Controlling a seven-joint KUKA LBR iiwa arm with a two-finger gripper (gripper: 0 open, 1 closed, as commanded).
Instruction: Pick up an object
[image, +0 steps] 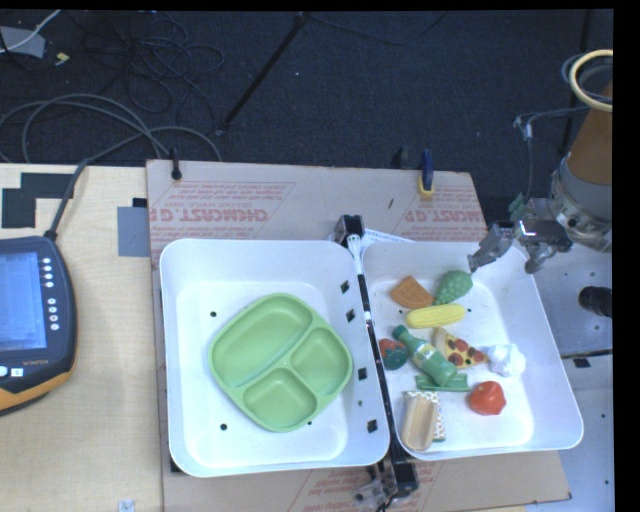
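leftward first, we see a green divided plate lying in the left bin. next, the right bin holds our pickable toys in a cluster: corn cob, green bottle, red tomato. farthest right, our gripper hovers over that bin's upper right corner, fingers parted, holding nothing.

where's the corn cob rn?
In the camera view the corn cob lies in the right bin, toward its back half, just below the green pickle-like piece and right of the orange wedge, with the green bottle in front of it.
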